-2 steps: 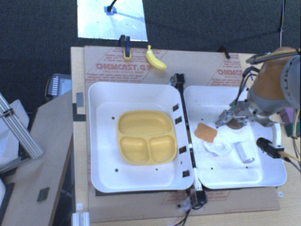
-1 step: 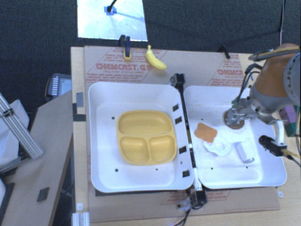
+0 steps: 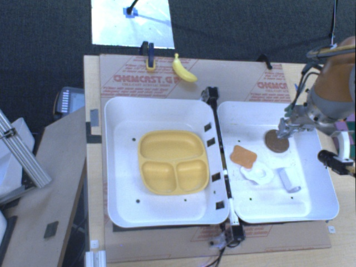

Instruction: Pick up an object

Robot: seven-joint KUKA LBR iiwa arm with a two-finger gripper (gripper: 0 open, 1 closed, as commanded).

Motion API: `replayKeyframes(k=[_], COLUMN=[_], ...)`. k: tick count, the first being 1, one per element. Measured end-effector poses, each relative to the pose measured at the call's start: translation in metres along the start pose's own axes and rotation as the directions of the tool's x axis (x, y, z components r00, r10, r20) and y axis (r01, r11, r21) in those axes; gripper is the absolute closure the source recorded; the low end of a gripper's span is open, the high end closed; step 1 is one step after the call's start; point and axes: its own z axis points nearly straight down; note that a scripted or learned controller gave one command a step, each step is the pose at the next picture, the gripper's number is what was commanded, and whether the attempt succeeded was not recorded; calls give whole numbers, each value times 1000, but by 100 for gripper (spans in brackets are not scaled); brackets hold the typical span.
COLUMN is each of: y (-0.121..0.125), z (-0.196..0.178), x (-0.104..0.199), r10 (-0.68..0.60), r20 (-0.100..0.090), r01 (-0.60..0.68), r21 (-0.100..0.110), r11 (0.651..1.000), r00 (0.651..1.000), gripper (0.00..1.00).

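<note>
Two shallow white bins are sitting side by side on the bench, the left bin [image 3: 119,166] carrying a yellow divided plate [image 3: 172,161] and the right bin [image 3: 317,204] carrying four small items. The arm's gripper [image 3: 285,129] is hanging low over a brown disc [image 3: 276,142] near that bin's far side, at the disc's upper edge; its opening cannot be told. An orange slice [image 3: 243,156], a white piece [image 3: 257,174] and a small grey cylinder [image 3: 288,179] are lying nearer the bin's middle, while a toy banana [image 3: 183,70] is resting on the board beyond the bins.
</note>
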Motion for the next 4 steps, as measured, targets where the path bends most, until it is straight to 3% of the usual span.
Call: replayKeyframes(k=[2,4], y=[1,-11], z=[-105,-76], x=[4,113], r10=[-4,-8], r20=[0,-4], r01=[4,8], r21=[0,5], r11=[1000,1000], r00=[1000,1000], gripper=[100,100])
